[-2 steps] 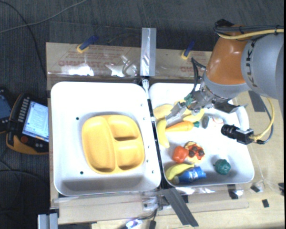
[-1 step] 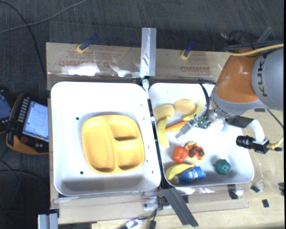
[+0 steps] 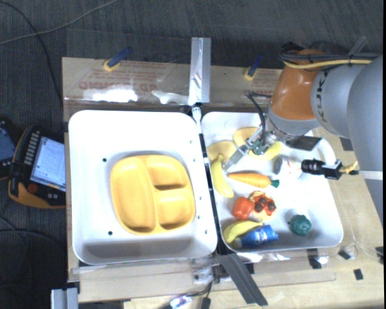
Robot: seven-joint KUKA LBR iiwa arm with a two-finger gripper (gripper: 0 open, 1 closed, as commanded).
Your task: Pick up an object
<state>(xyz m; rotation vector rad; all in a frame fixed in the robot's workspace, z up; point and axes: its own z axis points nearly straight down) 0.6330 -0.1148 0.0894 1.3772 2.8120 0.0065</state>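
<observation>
The carrot (image 3: 249, 179) lies in the right bin (image 3: 331, 227), near its middle, its long axis running almost left to right, with the green tip toward the right and the blunt orange end toward the divider. The gripper (image 3: 256, 148) hangs just above and behind it, over the upper part of that bin; how far it is parted cannot be told (nothing is seen in its grasp). A banana (image 3: 219, 176) lies along the bin's left wall, a red pepper (image 3: 242, 206) and a blue bottle (image 3: 258, 237) sit nearer the front, and a green piece (image 3: 300, 224) rests front right. The left bin (image 3: 90, 134) holds a yellow divided tray (image 3: 153, 193), with bare white floor around it.
</observation>
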